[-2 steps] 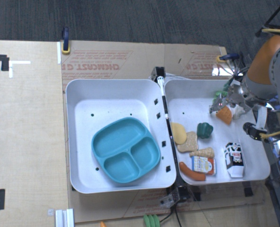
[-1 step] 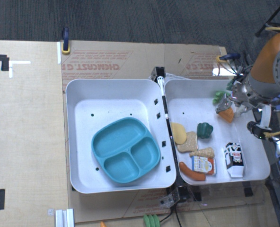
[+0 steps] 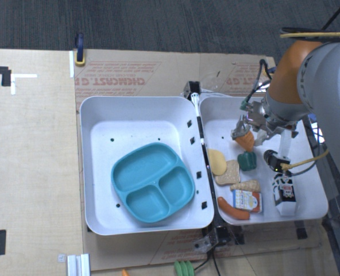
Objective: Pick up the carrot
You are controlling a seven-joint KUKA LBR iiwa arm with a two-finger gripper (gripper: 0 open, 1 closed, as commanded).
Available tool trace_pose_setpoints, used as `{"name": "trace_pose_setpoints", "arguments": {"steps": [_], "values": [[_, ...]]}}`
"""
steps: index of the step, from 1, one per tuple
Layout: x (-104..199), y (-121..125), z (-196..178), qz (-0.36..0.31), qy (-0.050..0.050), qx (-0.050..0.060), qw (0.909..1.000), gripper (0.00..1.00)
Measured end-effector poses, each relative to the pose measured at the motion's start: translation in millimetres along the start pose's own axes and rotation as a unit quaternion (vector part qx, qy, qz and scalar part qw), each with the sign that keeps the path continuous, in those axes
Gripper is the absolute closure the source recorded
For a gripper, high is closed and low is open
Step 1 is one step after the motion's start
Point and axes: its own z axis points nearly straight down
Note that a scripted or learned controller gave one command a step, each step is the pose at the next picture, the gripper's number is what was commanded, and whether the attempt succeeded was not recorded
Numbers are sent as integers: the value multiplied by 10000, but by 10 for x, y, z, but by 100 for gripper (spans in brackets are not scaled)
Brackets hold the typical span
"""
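The carrot [image 3: 246, 140] is a short orange piece in the upper middle of the right bin [image 3: 308, 211]. My gripper [image 3: 248, 132] hangs right over it, below the orange-banded wrist [image 3: 290, 68]. A metal finger [image 3: 238, 133] stands at the carrot's left and the other at its right, so the carrot's top sits between them. The fingers are closed against it. I cannot tell whether the carrot still touches the bin floor.
A dark green toy [image 3: 247, 161] lies just below the carrot. A yellow lump [image 3: 217, 161], crackers [image 3: 228, 172], a small carton [image 3: 247, 200] and a sausage [image 3: 233, 209] lie lower left. A black-and-white carton [image 3: 285, 195] stands lower right. The left bin [image 3: 101, 125] holds a blue divided plate [image 3: 153, 181].
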Motion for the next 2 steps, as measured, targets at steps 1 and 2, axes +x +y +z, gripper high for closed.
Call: {"name": "trace_pose_setpoints", "arguments": {"steps": [1,2], "values": [[860,-414,-821,1121,-7,-11,9937,100],[1609,-197,-810,2620,-19,-4,9651,100]]}}
